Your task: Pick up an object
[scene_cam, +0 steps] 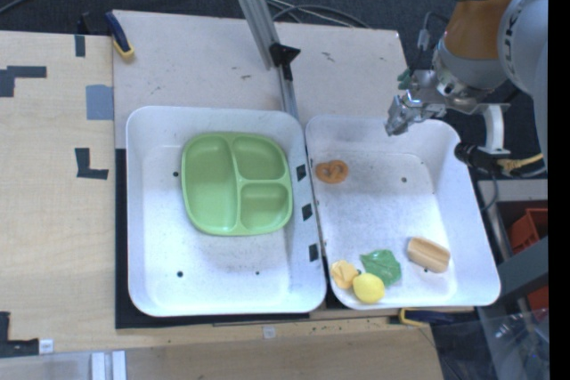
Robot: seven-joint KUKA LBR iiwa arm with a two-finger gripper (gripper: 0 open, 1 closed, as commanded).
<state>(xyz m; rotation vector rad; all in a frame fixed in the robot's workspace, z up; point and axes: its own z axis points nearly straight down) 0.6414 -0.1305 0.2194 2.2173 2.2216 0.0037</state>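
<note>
jaws (397, 125) above the right bin's (463, 191) far rim, nothing visibly in them, their spread impossible to tell

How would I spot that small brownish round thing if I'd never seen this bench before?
Find the right white bin, beside the bin with the green divided plate. The brown round piece lies alone near that bin's upper left corner. The other items, yellow, green and tan, cluster along the bottom edge.

Wooden bench (205, 58), two white bins (151, 191)
</note>
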